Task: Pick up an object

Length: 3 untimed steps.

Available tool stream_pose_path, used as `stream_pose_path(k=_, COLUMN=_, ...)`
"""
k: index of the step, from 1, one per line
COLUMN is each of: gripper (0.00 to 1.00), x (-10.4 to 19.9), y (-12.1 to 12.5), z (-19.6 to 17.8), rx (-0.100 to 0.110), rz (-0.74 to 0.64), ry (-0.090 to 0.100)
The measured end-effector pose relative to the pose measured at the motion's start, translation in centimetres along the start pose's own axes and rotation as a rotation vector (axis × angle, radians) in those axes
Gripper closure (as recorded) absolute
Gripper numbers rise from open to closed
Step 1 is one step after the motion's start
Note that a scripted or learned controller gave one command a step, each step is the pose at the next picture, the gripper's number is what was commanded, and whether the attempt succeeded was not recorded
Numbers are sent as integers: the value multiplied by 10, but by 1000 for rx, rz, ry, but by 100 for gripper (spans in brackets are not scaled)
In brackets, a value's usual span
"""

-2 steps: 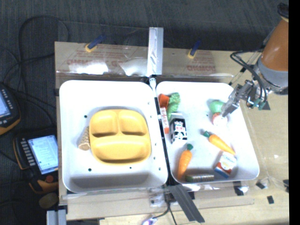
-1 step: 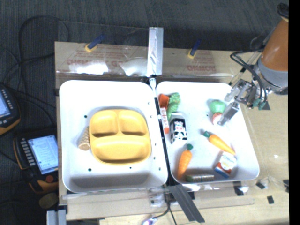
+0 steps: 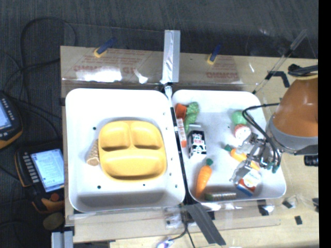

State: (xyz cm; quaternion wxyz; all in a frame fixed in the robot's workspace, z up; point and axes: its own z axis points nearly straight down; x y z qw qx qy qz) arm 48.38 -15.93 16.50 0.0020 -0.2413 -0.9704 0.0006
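Wooden bench [image 3: 77, 61] carried two white bins. My gripper [image 3: 248, 170] hung over right bin's [image 3: 220, 98] front right corner, directly above small red-white-blue toy [image 3: 248, 182]; grip state impossible to tell.

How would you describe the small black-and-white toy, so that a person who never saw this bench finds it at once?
Look in the right white bin, near its left wall. The cow toy lies there, below the green toy and above the orange carrot. It alone is black and white with patches; its neighbours are orange, green or red.
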Motion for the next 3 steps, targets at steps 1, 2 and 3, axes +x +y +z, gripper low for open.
stream_pose_path(k=1, gripper=0, x=-12, y=-11, z=76, rx=-5, rz=19, ry=-14)
stream_pose_path(k=2, gripper=0, x=-53, y=73, z=75, rx=-3, rz=-274, ry=-20)
stream_pose_path(k=3, gripper=0, x=-6, y=40, z=75, rx=-3, rz=-296, ry=-21)
